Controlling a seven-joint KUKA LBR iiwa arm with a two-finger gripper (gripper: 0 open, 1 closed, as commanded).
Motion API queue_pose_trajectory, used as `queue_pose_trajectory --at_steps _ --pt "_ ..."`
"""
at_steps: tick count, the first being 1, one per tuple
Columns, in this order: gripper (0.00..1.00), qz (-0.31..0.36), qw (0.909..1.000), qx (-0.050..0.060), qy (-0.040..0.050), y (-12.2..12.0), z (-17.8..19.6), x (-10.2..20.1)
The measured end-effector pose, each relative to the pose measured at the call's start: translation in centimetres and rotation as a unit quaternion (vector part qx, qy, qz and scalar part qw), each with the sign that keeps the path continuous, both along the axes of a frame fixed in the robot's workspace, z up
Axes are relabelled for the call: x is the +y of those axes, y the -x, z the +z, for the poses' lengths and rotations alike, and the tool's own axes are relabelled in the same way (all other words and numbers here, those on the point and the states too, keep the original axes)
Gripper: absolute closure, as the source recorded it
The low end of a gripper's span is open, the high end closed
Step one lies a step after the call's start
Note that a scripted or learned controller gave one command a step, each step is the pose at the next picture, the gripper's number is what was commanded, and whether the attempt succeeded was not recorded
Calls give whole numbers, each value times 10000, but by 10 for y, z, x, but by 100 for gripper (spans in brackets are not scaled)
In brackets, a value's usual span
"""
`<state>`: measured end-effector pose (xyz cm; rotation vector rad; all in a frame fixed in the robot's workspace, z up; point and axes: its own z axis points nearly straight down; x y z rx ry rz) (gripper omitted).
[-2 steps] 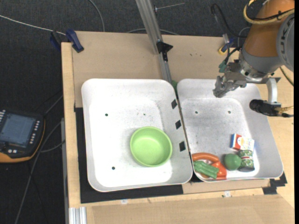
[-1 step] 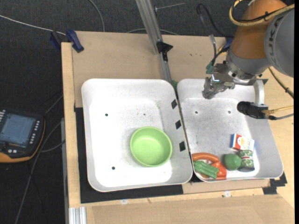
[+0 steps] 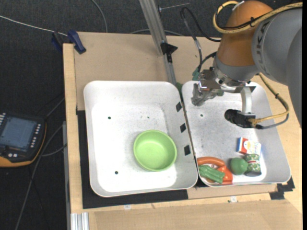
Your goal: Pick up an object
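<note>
My gripper [image 3: 198, 98] hangs low over the far left corner of the right bin [image 3: 211, 128], close to the bin's floor, with no object under it. The loose objects lie along that bin's near edge: an orange and green toy [image 3: 213, 170], a green ball [image 3: 237, 165], a small red, white and blue carton [image 3: 248, 146] and a small can [image 3: 253, 165]. A light green bowl [image 3: 154, 150] sits upright in the near right part of the left bin [image 3: 115, 109].
A slanted metal post [image 3: 156, 23] rises behind the bins. A black fitting [image 3: 240, 117] with a yellow cable hangs off the arm over the right bin's middle. A blue clamp [image 3: 74, 40] sits at the bench's far left corner.
</note>
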<state>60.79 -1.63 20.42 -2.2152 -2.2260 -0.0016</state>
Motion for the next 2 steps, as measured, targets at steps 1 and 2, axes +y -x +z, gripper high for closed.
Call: queue_pose_trajectory --at_steps 1,2 --pt "100 -5 10000 1 2 6 1 47" --pt "100 -2 10000 -2 0 22 2 94"
